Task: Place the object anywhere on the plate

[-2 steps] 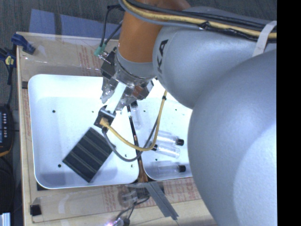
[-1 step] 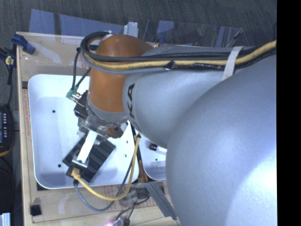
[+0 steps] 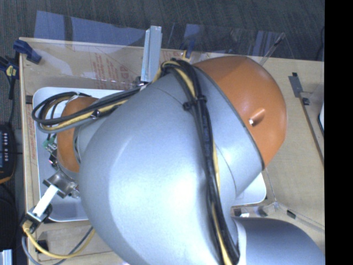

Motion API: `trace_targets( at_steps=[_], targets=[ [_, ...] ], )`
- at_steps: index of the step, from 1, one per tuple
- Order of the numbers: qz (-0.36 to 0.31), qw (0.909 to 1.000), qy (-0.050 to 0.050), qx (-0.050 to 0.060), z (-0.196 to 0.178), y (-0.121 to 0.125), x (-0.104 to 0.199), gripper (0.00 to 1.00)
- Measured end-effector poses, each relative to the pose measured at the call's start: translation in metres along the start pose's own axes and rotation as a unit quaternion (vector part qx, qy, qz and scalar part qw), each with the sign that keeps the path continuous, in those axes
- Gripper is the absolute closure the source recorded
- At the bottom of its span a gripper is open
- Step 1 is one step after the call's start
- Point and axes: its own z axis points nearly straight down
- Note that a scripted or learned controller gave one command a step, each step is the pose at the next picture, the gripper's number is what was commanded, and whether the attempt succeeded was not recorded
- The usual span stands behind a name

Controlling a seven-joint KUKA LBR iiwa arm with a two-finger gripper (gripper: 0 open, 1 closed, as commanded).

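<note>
In the camera view the arm (image 3: 165, 170) covers nearly both bins, its wrist reaching toward nine o'clock over the left bin (image 3: 38, 101). The gripper's state, the object and the plate cannot be made out, so nothing can be said of the object's look or place. The step would go best, I judge, with a slow, vertical descent.

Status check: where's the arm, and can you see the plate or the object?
Arm low over the left bin, blocking the camera. Gripper state: cannot tell. Plate and object hidden behind the arm body. Cable bundle looped over the bin's left side.
</note>
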Motion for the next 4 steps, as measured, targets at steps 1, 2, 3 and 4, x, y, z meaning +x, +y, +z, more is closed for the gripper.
trace_targets(
  at_steps=[1, 2, 3, 4],
  targets=[
    [0.139, 0.9904, 0.001, -0.001, -0.155, 0.016, -0.014, 1.00],
    [0.114, 0.9934, 0.000, -0.001, -0.151, 0.041, -0.017, 1.00],
    [0.063, 0.9980, -0.001, -0.001, -0.197, 0.019, 0.004, 1.00],
    [-0.040, 0.9992, -0.002, 0.000, -0.138, 0.054, 0.058, 1.00]
  ],
)
